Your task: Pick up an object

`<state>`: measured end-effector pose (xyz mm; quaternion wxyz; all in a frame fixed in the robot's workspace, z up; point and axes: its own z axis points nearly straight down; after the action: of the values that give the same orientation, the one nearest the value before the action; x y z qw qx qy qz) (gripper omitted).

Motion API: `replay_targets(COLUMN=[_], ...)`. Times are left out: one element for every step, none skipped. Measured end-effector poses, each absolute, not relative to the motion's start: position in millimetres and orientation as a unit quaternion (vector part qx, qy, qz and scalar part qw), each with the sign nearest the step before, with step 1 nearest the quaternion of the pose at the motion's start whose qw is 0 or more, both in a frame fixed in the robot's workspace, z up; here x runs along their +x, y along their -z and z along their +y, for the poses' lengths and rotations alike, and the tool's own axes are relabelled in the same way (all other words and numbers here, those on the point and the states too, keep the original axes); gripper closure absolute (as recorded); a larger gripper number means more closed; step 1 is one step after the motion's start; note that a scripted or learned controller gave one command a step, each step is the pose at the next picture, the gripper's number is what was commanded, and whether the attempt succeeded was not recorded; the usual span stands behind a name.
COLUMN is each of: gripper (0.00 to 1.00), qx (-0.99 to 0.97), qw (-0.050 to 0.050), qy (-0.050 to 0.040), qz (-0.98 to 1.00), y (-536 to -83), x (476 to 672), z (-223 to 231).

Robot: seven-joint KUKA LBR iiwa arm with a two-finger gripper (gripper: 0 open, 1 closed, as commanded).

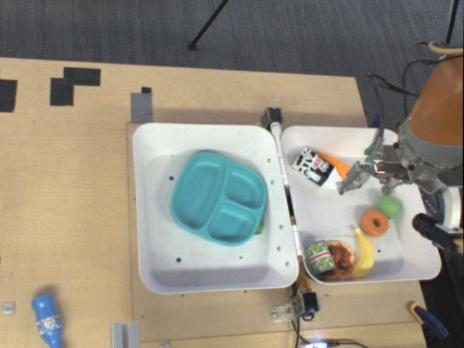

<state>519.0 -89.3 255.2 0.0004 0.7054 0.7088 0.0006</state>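
My gripper (360, 172) hangs over the right bin (428, 267), near its middle, with nothing visibly held. Just left of it lie a white-and-black box (312, 166) and an orange carrot (336, 165). Below the gripper sit a green ball (391, 206) and an orange ring (374, 223). A banana (365, 253) and a round pack of mixed food (327, 259) rest at the bin's front edge. The grey arm with its orange band (442, 107) comes in from the right.
The left bin (156, 267) holds a teal divided plate (220, 198) with a bit of something green (259, 228) under its right edge. A blue bottle (46, 319) lies on the bench at front left. A ridge (284, 187) separates the bins.
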Motion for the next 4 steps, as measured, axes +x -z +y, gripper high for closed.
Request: replay_targets(gripper=[0.0, 0.0, 0.0, 1.0], qx=[0.672, 0.683, 0.588, 0.588], qw=[0.001, 0.0, 0.003, 0.006], qy=[-0.0008, 0.0005, -0.0011, -0.0026], qz=[0.741, 0.73, 0.809, 0.809], y=[-253, -151, -86, -98], x=[607.4, 633.4, 612.7, 614.9], z=[-94, -110, -148, -148])
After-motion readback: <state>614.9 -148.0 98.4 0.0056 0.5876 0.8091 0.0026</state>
